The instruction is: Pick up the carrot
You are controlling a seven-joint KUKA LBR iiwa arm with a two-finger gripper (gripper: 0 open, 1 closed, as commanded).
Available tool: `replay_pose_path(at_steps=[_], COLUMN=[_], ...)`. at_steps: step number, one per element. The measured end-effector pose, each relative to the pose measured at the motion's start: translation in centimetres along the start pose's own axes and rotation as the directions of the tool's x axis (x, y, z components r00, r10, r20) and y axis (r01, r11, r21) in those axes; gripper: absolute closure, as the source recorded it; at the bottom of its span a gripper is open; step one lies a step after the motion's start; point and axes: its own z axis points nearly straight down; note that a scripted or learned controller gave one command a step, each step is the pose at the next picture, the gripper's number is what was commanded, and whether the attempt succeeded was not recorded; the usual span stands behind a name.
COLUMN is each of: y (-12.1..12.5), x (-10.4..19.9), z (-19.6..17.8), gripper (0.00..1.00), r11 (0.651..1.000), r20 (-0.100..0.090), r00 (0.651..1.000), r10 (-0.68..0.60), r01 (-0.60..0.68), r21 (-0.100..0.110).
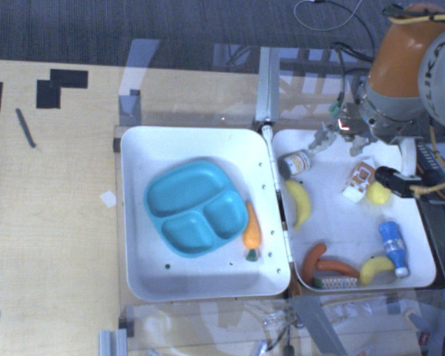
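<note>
Beside divided plate [193, 208], carrot [251, 227] near bin wall [271, 199], end effector [340, 136] well apart

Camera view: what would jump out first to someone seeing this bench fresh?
The bright blue divided plate in the middle of the left bin draws the eye first, with the orange carrot lying just off its right edge. Next comes the arm's orange band at the upper right, with the gripper over the top of the right bin, where a banana, sausages and a blue bottle lie scattered.
</note>
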Motion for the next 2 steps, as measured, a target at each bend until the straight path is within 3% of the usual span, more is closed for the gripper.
replay_pose_path(at_steps=[1, 2], y=[-7.2, -12.8], x=[-4.0, -0.1], z=[2.6, 12.6], gripper=[0.00, 0.00], r11=[0.943, 0.973], r20=[0.000, -0.003], r00=[0.943, 0.973], r10=[0.333, 0.232], r01=[-0.333, -0.232], r21=[0.002, -0.007])
